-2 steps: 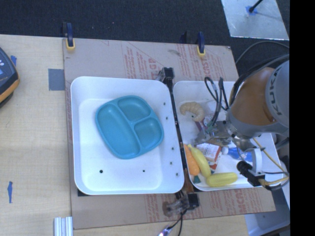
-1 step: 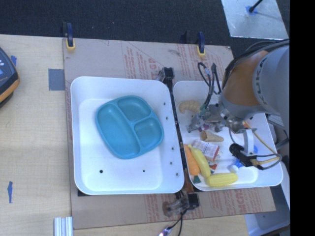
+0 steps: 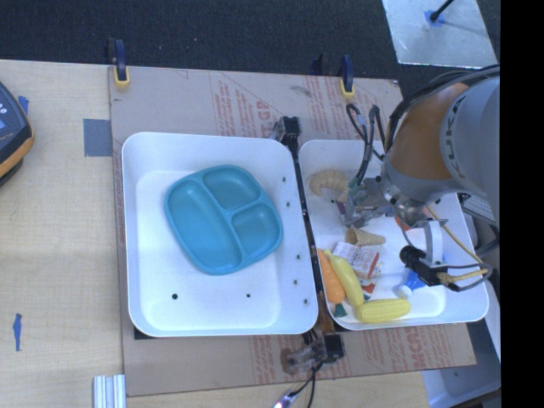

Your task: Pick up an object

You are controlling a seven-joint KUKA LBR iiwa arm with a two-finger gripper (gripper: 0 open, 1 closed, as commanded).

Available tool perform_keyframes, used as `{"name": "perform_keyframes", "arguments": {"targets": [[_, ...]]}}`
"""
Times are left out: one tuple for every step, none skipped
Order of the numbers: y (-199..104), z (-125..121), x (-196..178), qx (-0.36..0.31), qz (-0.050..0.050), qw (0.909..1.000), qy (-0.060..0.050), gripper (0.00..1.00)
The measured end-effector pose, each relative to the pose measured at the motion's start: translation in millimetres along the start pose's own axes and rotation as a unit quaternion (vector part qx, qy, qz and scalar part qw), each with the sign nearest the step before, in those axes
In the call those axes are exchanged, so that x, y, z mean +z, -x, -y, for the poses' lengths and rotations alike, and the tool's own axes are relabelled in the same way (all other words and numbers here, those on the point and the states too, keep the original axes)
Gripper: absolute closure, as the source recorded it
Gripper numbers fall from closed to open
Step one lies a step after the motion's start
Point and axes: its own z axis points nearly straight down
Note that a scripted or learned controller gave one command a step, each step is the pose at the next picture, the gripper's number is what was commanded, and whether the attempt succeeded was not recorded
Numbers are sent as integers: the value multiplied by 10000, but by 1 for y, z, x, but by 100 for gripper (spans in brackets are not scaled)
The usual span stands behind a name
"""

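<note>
At the near edge of the right bin (image 3: 463,313), a corn cob (image 3: 382,310), a yellow banana (image 3: 348,278) and an orange carrot (image 3: 331,278) are being left lying close together. Further back, the gripper (image 3: 367,211) is being held low just above a tan wedge (image 3: 365,237), near a croissant-ish piece (image 3: 330,182); no idea if it's open or closed. Off in the left bin (image 3: 153,304), a blue divided plate (image 3: 223,218) is being kept.

The arm (image 3: 442,143) runs off the edge at three o'clock and hides the upper right part of the right bin (image 3: 459,313). The gripper (image 3: 367,211) is a dark tangle; whether its fingers grip anything cannot be told. At nine o'clock a dark device (image 3: 12,134) is cut by the edge. Small packets (image 3: 357,257) in the right bin are too blurred to identify.
</note>
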Motion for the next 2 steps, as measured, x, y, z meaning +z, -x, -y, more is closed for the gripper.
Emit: {"name": "perform_keyframes", "arguments": {"targets": [[0, 0, 0, -2, 2, 10000, -1, 0], [10, -72, 13, 54, -33, 9998, -195, 0]]}}
